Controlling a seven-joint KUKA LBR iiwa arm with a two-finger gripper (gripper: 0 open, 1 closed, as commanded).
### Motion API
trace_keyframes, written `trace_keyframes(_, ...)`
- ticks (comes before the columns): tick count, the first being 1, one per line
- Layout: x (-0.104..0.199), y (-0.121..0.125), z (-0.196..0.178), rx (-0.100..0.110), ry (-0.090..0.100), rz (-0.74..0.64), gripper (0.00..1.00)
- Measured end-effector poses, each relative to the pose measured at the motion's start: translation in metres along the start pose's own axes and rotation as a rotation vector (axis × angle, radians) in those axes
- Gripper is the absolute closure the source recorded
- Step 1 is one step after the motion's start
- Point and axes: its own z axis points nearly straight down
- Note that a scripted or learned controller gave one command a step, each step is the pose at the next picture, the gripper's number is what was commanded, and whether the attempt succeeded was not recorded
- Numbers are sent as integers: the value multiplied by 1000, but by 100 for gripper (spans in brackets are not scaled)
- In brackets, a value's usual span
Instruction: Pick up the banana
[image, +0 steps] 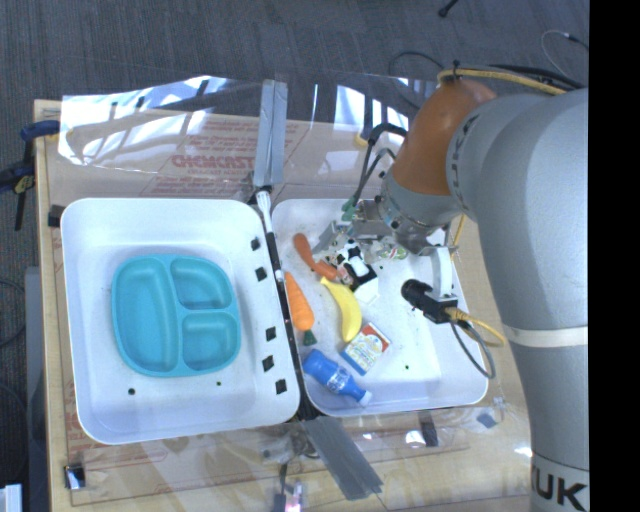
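The grey arm (520, 200) bends down over the right bin (455, 385), gripper (352, 262) just above the banana (345, 308).

Two bins sit side by side on the bench. The left bin (90, 300) holds a divided tray (175, 313). In the right bin (420, 375), a banana (345, 308) lies near the middle, a carrot (299, 302) to its left, a packet (364, 350) just below it and a bottle (334, 376) at the front. The gripper (350, 262) hangs just behind the banana.

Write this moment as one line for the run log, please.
gripper: above banana top end | banana: lying in right bin | grasp: not seen
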Motion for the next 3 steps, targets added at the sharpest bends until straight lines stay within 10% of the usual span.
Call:
trace_keyframes(1,-23,-37,51,-28,-6,-19,0)
trace_keyframes(2,-24,-36,44,-23,-7,-24,100)
trace_keyframes(3,-24,-36,44,-23,-7,-24,0)
